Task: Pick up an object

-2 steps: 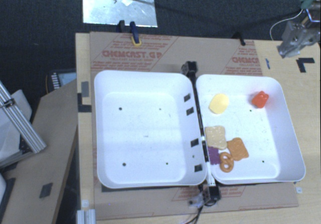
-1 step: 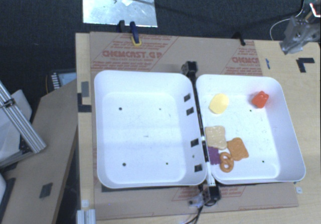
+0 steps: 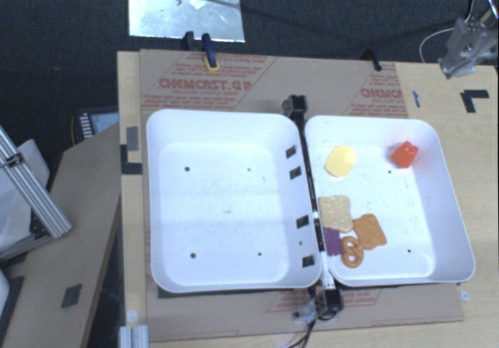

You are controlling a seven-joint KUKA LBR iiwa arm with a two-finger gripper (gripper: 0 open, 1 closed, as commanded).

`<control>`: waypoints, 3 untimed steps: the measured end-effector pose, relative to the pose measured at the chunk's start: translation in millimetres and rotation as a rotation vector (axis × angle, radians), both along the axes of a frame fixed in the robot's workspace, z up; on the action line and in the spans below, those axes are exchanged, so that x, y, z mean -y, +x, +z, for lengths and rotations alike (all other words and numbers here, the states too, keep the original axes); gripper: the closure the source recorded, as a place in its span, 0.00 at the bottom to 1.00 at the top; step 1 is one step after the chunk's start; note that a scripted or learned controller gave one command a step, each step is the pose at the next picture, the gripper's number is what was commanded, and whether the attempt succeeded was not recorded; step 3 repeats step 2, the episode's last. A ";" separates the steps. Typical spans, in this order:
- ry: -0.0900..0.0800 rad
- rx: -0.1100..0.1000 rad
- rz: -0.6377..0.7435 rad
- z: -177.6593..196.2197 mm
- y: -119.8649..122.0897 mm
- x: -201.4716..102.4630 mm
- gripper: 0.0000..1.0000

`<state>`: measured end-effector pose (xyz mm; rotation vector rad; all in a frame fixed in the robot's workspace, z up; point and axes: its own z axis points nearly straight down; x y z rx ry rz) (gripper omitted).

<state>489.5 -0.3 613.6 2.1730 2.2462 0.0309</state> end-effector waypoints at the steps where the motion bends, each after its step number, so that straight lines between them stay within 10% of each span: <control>1: 0.000 0.003 0.004 11.2 0.3 -0.2 1.00; 3: 0.001 0.006 0.008 22.3 0.5 -0.3 1.00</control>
